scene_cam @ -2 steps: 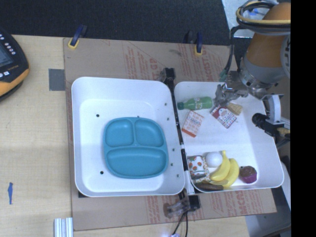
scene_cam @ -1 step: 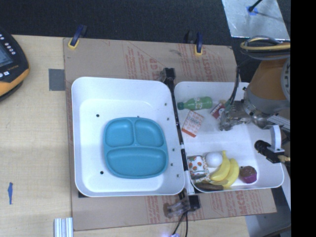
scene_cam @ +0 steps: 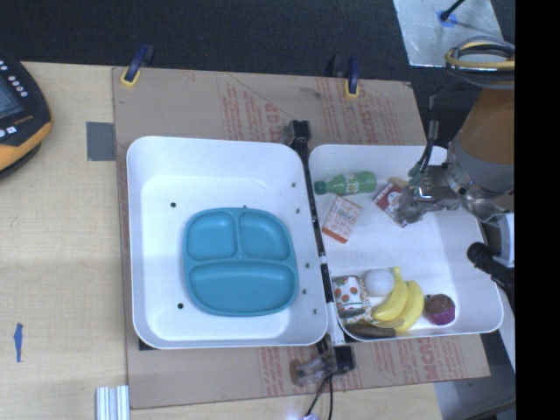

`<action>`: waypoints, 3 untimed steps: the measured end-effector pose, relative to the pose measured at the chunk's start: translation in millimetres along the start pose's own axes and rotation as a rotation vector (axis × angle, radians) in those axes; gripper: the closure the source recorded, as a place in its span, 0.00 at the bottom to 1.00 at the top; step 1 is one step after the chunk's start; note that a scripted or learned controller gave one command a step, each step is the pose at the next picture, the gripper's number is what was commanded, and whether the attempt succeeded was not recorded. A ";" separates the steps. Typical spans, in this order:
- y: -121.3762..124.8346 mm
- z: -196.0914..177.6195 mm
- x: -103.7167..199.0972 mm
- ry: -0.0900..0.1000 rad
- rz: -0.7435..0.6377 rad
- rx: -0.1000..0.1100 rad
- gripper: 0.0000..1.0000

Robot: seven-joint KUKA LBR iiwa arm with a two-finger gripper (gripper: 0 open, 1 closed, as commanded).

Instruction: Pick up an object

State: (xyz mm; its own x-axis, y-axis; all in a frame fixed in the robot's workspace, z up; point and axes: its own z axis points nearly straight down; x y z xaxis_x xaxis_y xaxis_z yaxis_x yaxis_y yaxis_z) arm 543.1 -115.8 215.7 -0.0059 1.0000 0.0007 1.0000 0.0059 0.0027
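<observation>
Right bin (scene_cam: 464, 234) mid clear; claw (scene_cam: 404, 210) beside packet (scene_cam: 387, 196).

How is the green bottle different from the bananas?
The green bottle is green with a white label; the bananas are yellow. The bottle is straight, lying on its side; the bananas curve. The bottle is at the bin's far end, the bananas at the near end. Both lie in the right bin.

I saw a grey arm (scene_cam: 479, 169) with an orange band (scene_cam: 490, 121), black cable (scene_cam: 429, 138), and metallic gripper (scene_cam: 411, 201).
</observation>
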 end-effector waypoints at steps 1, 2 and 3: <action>52.1 -13.8 -2.8 -0.002 0.000 0.000 1.00; -5.8 22.6 -42.7 -0.001 0.007 0.013 1.00; 92.5 -29.1 -10.6 -0.003 -0.004 -0.006 1.00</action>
State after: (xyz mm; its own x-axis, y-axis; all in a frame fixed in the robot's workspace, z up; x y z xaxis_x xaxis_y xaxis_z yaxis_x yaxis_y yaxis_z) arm 635.6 -125.9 245.0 -0.0100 0.9999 -0.0021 0.9999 0.0100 0.0091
